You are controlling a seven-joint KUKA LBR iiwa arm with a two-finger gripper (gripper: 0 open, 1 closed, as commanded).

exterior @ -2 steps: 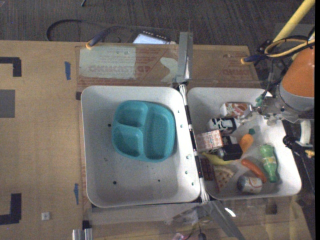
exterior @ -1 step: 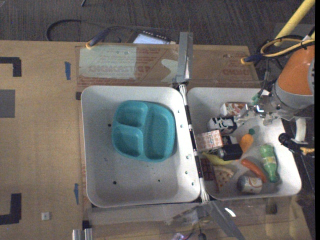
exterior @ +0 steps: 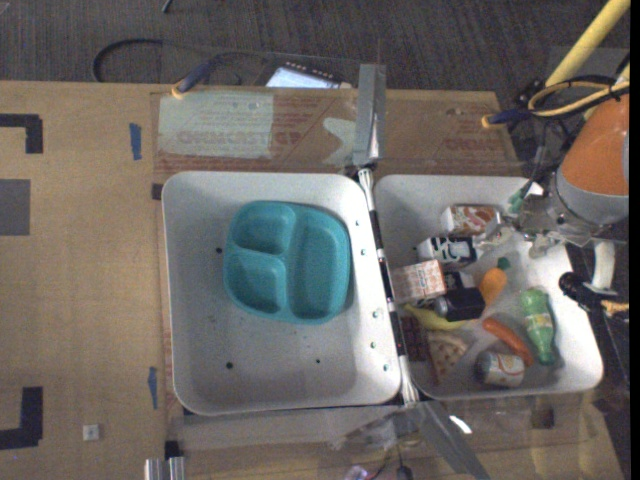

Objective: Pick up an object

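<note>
Objects for picking — a green bottle (exterior: 538,322), an orange carrot (exterior: 508,339), a small can (exterior: 499,368) — lie crowded in the right bin (exterior: 400,203). The left bin (exterior: 185,268) holds a teal tray (exterior: 288,261). The end effector (exterior: 545,223) hangs over the right bin's far right; its opening cannot be told. Best to choose an outlying item — the bottle — and descend squarely.
</note>
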